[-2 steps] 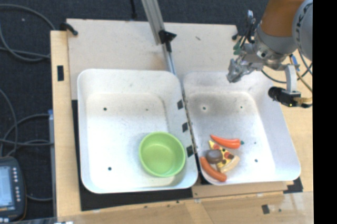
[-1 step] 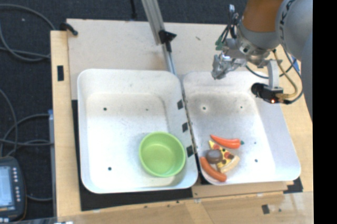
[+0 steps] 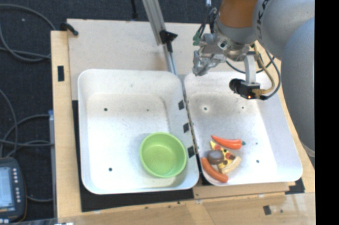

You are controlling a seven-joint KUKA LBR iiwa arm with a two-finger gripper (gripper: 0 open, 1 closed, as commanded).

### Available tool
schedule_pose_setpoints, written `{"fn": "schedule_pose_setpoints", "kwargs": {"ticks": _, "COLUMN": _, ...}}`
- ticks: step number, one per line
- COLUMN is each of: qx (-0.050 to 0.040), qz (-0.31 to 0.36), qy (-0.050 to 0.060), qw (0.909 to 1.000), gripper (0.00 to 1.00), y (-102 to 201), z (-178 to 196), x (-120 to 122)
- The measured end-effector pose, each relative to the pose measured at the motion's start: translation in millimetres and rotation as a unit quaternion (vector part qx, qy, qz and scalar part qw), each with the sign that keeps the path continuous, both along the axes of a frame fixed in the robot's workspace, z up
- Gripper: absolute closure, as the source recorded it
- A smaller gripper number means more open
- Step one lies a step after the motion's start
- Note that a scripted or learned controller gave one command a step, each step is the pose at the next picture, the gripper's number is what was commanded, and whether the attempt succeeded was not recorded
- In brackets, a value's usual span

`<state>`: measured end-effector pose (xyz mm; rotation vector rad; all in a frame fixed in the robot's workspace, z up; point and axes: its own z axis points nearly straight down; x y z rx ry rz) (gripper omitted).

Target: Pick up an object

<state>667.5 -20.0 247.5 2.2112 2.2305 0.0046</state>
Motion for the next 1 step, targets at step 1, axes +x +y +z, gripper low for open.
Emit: {"fn": "schedule_pose_setpoints", "kwargs": {"ticks": 1, "qx": 0.0001, "qz": 0.0, "qy": 0.0, "qw": 1.0, "gripper": 1.0, "y": 52.5, "z": 7.7, "x": 3.3}}
